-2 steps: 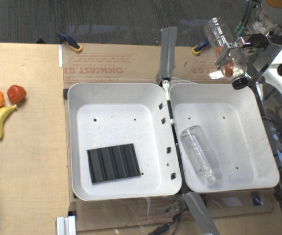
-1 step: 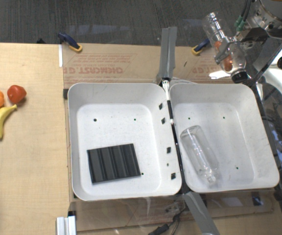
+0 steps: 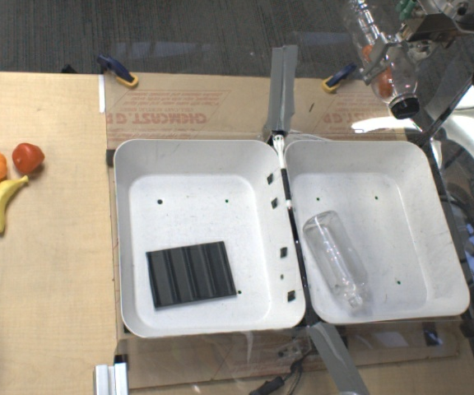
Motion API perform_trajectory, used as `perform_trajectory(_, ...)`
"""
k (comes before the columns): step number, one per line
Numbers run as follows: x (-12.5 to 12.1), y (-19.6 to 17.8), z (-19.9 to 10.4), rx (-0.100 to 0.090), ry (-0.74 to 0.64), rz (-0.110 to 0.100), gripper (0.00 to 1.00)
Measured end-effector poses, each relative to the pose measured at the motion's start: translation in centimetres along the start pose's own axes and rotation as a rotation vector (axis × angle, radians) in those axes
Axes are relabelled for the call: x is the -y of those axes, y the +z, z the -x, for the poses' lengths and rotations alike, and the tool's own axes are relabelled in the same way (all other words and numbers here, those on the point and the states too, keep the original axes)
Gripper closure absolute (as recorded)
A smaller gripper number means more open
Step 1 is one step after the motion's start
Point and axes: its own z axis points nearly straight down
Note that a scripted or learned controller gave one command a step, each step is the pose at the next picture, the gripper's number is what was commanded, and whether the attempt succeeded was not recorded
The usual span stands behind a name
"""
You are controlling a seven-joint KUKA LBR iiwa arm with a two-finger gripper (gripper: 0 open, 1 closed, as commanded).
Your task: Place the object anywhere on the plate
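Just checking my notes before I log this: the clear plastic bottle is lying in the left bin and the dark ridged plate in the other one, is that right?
Not quite: the camera view shows the clear plastic bottle lying in the right bin, while the dark ridged plate lies in the left bin.

One fixed camera looks down at a slant from above the bench (image 3: 39, 303), taking in both white bins (image 3: 130, 220) whole.
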Motion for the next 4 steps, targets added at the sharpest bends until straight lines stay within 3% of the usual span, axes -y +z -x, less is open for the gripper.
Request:
perform_trajectory(1,-1.2,6.1,-5.7,0.0,0.435,-0.005,1.0)
perform_trajectory(2,2.9,7.8,-4.8,0.0,0.445,-0.005,1.0)
perform_trajectory(3,0.3,8.9,-7.8,0.001,0.383,-0.005,1.0)
perform_trajectory(4,-0.2,7.9,-8.7,0.0,0.037,-0.002,1.0)
